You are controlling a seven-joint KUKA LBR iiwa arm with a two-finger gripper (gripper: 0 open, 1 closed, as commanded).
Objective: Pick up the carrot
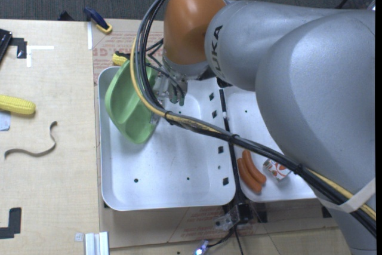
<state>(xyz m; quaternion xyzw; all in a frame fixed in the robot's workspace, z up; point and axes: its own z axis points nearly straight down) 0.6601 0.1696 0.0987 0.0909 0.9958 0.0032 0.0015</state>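
Item 1, carrot [250, 173]: orange, elongated, is lying flat in the right bin [258, 109], close to the bin's left wall and toward its near end. It seems to be showing as two orange lengths side by side; whether that is one piece or two cannot be told. Nothing is gripping it.

Item 2, small red-and-white packet [276, 170]: is lying just beside the carrot, on its right, in the same bin.

Item 3, gripper [174, 95]: is hanging over the far part of the left bin [179, 185], well apart from the carrot. Whether it is open or closed cannot be told, as the wrist and cables are hiding it.

Item 4, green bowl [128, 106]: is standing tilted on its edge in the far left corner of the left bin, just beside the gripper; contact between them cannot be made out.

Item 5, arm [286, 51]: is reaching in from the right across the right bin, with its black and yellow cables [239, 141] trailing over both bins.

Item 6, table [54, 200]: is carrying, left of the bins, a yellow corn cob [17, 106] and a thin brown curved strip [36, 146]; a blue and yellow clamp [98, 19] is lying at its far edge.
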